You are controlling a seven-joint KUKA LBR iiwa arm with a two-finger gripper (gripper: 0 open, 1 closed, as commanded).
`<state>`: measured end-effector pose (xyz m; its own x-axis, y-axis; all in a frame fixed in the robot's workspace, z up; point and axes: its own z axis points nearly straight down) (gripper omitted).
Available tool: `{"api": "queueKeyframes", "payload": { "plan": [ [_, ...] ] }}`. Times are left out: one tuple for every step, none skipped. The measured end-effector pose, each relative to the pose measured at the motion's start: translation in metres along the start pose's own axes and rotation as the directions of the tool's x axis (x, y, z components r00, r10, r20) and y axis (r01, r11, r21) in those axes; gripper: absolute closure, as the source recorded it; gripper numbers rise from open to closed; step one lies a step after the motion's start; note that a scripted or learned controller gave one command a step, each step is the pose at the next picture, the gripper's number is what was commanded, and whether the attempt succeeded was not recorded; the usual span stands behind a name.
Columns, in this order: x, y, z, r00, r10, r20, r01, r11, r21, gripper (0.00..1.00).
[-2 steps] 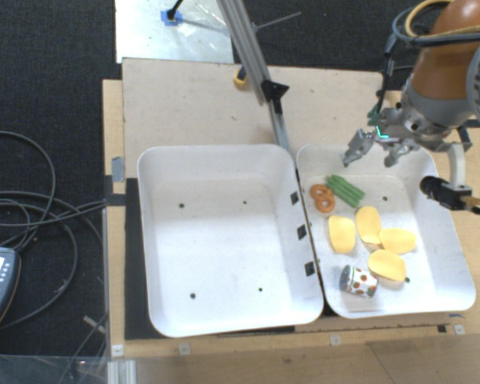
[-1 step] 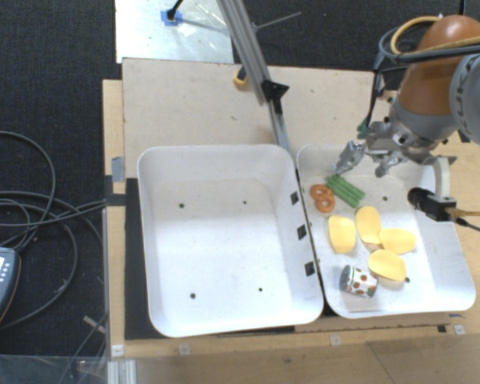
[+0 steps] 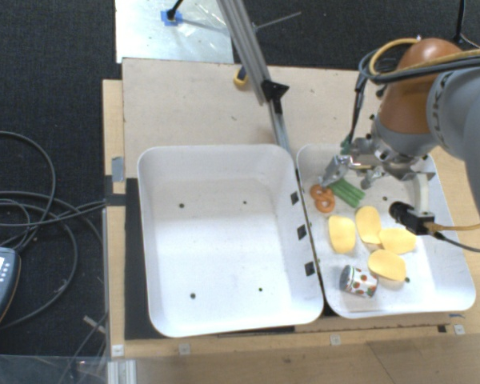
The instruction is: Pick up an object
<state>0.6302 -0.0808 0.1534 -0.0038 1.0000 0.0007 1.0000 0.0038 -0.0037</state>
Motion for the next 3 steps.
{"api": "queueKeyframes", "payload": {
  "plan": [
    [0.000, -0.007, 0.058, 1.000, 0.003, 0.001, -0.003, 1.000, -0.002, 0.00],
    [-0.001, -0.004, 0.044, 1.000, 0.003, 0.000, -0.003, 1.000, -0.010, 1.00],
    [-0.006, 0.002, -0.002, 1.000, 0.002, 0.002, -0.001, 1.000, -0.010, 1.00]
  ]
}}
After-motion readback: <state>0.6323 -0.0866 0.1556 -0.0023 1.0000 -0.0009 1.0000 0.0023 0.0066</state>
